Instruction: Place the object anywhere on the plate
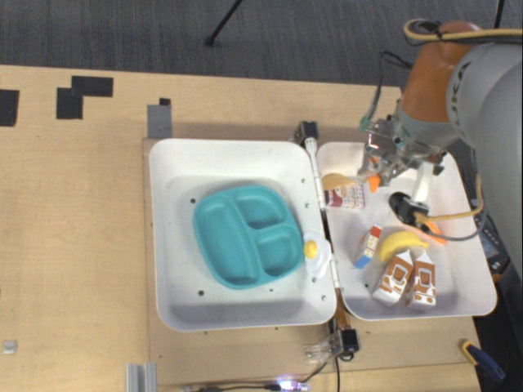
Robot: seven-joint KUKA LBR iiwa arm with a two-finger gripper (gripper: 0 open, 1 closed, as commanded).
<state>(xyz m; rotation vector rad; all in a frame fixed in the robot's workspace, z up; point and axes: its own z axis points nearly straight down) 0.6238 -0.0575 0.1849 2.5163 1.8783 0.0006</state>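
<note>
**Gripper (382,163) hanging above the banana (400,243) in the right-hand bin (467,294)**

Gripper and grey arm (482,80) are reaching in over the bin where the banana is lying. The gripper is sitting farther back than the banana, near the far wall of that bin. I cannot tell how far open it is, and I cannot tell if it is holding anything. A small orange bit (373,184) is showing between the gripper and the banana, close under the gripper. I cannot tell what it is.

A little bottle (343,193) with a brown cap is lying on its side, up and to the left of the banana. It is near the gripper but not touching it. A small tube (368,247) is lying just left of the banana. Two brown and white cartons (407,279) are sitting side by side just in front of the banana, touching each other.

The teal plate (245,235) is lying well to the left of the banana, in the middle of the other bin (176,219). A small yellow thing (310,250) is sitting between the plate and the banana, by the rim where the two bins are meeting. Both bins are resting on the pale wooden worktop (73,243).
</note>
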